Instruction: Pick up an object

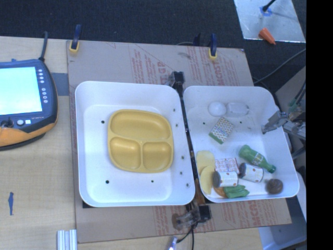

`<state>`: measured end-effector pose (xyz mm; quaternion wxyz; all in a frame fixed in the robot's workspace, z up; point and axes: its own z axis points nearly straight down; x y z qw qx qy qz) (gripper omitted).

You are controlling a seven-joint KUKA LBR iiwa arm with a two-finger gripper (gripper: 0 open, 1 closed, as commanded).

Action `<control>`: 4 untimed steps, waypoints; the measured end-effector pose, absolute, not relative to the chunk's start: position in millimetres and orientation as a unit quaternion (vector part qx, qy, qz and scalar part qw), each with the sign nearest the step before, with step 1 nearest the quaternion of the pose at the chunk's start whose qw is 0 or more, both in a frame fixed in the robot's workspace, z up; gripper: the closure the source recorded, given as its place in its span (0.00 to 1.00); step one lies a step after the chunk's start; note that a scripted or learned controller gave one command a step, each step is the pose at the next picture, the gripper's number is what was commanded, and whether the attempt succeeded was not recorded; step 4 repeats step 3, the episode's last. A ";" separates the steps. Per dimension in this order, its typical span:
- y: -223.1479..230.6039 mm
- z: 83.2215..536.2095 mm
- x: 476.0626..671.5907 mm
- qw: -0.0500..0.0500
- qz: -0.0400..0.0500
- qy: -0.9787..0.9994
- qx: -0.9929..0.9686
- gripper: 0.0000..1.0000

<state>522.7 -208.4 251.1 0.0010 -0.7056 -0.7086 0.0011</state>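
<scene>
The right bin [260,95] holds several small objects. A white egg-shaped piece [217,108] and a clear lid-like piece [238,108] lie at the back, with a checkered packet [222,130] in front of them. A green bottle [256,158] lies toward the right wall. At the front are a yellow banana piece [205,170], a white and red carton [226,165], a small can [227,179], a green pod [237,192], a white tube [253,174] and a brown ball [274,186]. My gripper [271,125] hangs over the bin's right edge, above and right of the bottle, holding nothing that I can see.
A yellow divided plate [140,140] lies in the left bin [88,139]. A teach pendant [23,100] rests on the bench at far left. Clamps [213,45] pin the cardboard sheet at the back.
</scene>
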 end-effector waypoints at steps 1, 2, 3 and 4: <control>-194.7 94.8 507.4 -0.004 0.000 -0.709 -0.705 0.00; -194.8 102.7 505.4 -0.001 0.002 -0.710 -0.704 1.00; -80.8 192.5 609.5 0.001 -0.001 -0.709 -0.705 1.00; -80.8 192.5 609.5 0.001 -0.001 -0.709 -0.705 1.00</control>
